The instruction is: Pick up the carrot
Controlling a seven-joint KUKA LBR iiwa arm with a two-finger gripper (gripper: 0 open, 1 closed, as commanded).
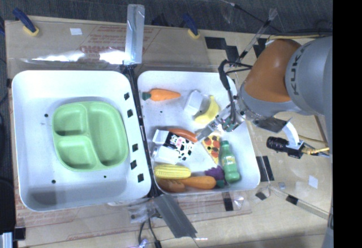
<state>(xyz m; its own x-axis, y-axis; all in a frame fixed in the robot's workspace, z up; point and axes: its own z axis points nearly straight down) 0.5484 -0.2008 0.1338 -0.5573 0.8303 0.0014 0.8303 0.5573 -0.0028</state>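
Two white bins sit side by side on the counter [317,185] in the camera view. We see a green divided plate [89,135] in the left bin [22,128], and a crowd of toy foods in the right bin [249,162].

We locate the carrot [162,95] at the far left corner of the right bin, lying flat, its green tip close to the dividing wall. It lies apart from the other items.

We see the claw [218,123] low over the middle of the right bin, beside the banana [208,111] and above the pizza slice [212,145]. We cannot tell how far its fingers are spread; wrist and cables hide them. We see nothing held.

Hazards, as we judge them:

1. Wrong target. The claw stands well apart from the carrot and near the banana, the green bottle [229,161] and the red sausage [182,134]. A descent here would grasp or scatter one of these.
2. Look-alike. An orange item [198,182] at the near edge of the right bin resembles a carrot and may draw the grasp.
3. Wall contact. The carrot lies close to the bin's walls, so a finger could strike a wall.
4. Roll-out. A tapered body may slip from an off-centre grip.
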